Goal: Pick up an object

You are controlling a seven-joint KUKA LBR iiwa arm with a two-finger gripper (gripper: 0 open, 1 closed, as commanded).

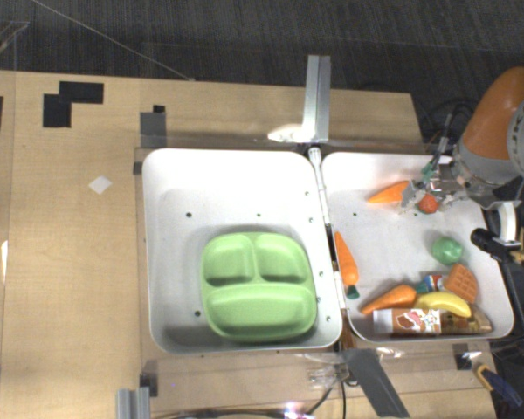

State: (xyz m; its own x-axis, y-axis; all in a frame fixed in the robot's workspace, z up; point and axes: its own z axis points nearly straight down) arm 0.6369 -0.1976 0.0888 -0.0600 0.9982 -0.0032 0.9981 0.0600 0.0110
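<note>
The right bin (pixel 393 234) holds several toy foods. At its back lies an orange carrot piece (pixel 389 193). Right beside it my gripper (pixel 422 194) hangs low over the bin's back right part, with a small red ball (pixel 429 204) directly under its tip. I cannot make out whether the ball is held. The grey arm with its orange band (pixel 493 125) reaches in from the right.
A green round piece (pixel 448 250), a waffle (pixel 461 283), a banana (pixel 445 304), a bottle (pixel 428 321) and a carrot (pixel 389 298) crowd the bin's front right. Another carrot (pixel 345 262) lies along the divider. The left bin (pixel 170 234) holds a green divided plate (pixel 258 285).
</note>
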